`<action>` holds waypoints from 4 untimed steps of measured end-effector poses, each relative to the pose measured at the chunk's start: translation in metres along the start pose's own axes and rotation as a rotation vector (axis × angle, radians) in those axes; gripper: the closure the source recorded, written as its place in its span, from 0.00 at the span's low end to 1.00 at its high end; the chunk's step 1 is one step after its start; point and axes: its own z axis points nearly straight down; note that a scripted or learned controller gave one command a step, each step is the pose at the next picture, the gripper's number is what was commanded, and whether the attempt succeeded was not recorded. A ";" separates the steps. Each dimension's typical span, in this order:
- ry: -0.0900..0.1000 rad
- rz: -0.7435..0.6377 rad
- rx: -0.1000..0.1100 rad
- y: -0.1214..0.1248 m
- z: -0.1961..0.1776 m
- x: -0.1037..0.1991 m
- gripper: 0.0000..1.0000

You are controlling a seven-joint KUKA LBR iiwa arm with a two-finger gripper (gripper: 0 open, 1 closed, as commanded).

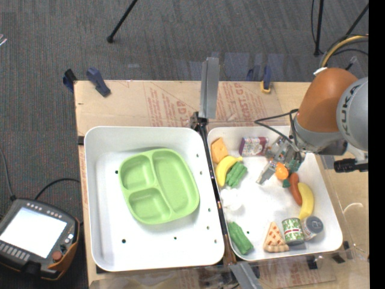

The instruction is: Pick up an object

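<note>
Over the right bin (334,221), the hand (278,166) is hanging with its fingers parted around a small orange ball (281,171) — not yet clamped. A carrot (295,189) is lying just beside it — closing squarely should be avoiding that neighbour.

the light over my bench is bright and even, coming from above. both white bins (96,161) sit close to blown out, their walls nearly featureless, and the shadows under the green tray (159,185) and under my wrist are soft and short. the far carpet is darker and grainy. detail is soft throughout; the small toys by my gripper (275,164) smear together, and the orange band (322,98) carries a faint sheen.
</note>
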 end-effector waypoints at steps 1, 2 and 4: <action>0.003 -0.008 0.000 -0.013 0.001 0.044 0.00; 0.001 -0.010 -0.001 -0.013 -0.010 0.043 1.00; -0.001 -0.230 -0.002 0.098 -0.166 0.067 1.00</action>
